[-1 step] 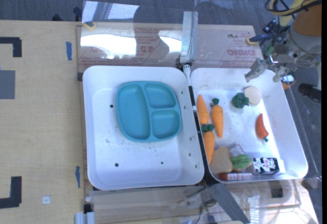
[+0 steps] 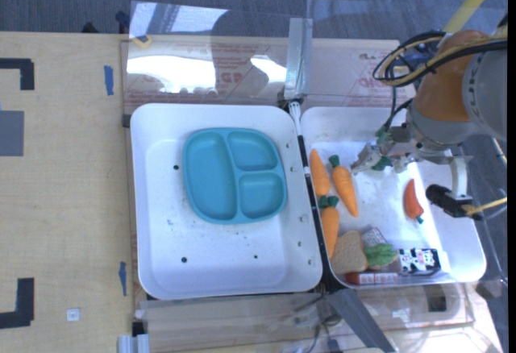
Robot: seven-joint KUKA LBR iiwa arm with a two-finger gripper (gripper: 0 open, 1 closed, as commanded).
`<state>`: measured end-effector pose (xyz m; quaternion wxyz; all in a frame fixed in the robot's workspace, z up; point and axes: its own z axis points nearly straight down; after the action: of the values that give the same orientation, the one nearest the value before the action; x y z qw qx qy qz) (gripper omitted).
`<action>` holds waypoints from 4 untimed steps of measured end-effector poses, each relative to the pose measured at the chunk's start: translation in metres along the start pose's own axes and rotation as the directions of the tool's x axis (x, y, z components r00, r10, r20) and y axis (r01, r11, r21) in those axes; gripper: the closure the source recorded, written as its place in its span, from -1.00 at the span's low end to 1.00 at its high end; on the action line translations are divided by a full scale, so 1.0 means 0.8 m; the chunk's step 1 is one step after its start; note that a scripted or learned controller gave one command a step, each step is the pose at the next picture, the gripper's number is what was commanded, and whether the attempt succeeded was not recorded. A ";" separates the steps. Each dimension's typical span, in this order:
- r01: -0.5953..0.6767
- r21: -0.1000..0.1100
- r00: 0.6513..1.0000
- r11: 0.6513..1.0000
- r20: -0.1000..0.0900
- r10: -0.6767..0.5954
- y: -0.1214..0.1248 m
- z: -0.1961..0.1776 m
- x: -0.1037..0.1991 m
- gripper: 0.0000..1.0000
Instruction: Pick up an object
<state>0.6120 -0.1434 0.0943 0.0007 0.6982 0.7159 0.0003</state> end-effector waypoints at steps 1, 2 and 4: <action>-0.002 0.002 1.000 1.000 -0.001 0.002 -0.001 -0.010 0.000 1.00; -0.003 0.003 1.000 1.000 -0.001 0.003 -0.002 -0.009 -0.001 -1.00; 0.147 -0.003 0.989 0.989 0.000 -0.147 -0.065 0.009 0.060 -1.00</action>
<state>0.5590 -0.0967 0.0874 0.0016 0.6436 0.7653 0.0014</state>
